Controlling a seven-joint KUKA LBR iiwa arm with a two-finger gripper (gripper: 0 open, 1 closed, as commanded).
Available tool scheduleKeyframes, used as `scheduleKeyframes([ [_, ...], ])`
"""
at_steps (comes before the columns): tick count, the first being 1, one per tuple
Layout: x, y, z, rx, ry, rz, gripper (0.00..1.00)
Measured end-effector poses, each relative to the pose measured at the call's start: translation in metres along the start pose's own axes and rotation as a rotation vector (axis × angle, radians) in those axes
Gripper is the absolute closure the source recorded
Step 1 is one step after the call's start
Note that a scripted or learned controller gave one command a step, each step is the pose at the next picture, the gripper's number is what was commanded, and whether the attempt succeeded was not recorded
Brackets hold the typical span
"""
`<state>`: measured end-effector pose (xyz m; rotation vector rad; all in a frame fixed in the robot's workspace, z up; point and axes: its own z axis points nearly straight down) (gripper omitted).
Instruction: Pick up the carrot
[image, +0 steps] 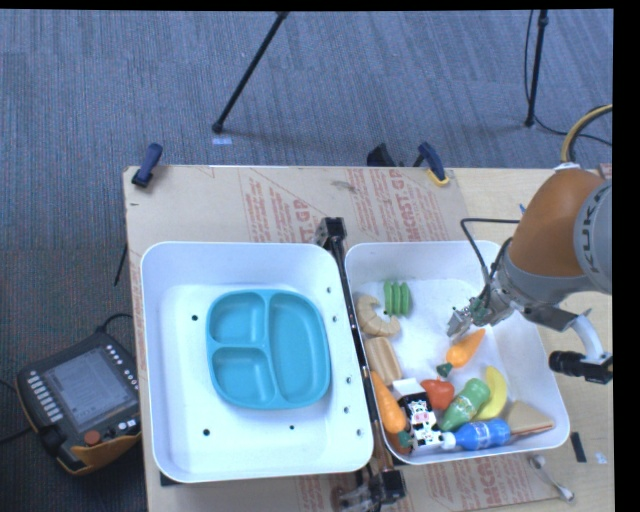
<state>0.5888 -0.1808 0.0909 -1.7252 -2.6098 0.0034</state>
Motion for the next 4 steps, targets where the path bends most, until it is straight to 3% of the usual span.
scheduleKeyframes([
  [1,0.058,-0.040,0.008,-0.003,-0.003,0.033,1.00],
  [2,0.057,-0.040,0.008,-0.004,-0.004,0.035,0.00],
  [3,0.022,-0.062,0.007,-0.009,0.000,-0.114,0.00],
  [4,-0.017,-0.039,-0.035,-0.006,-0.008,-0.339,0.00],
])
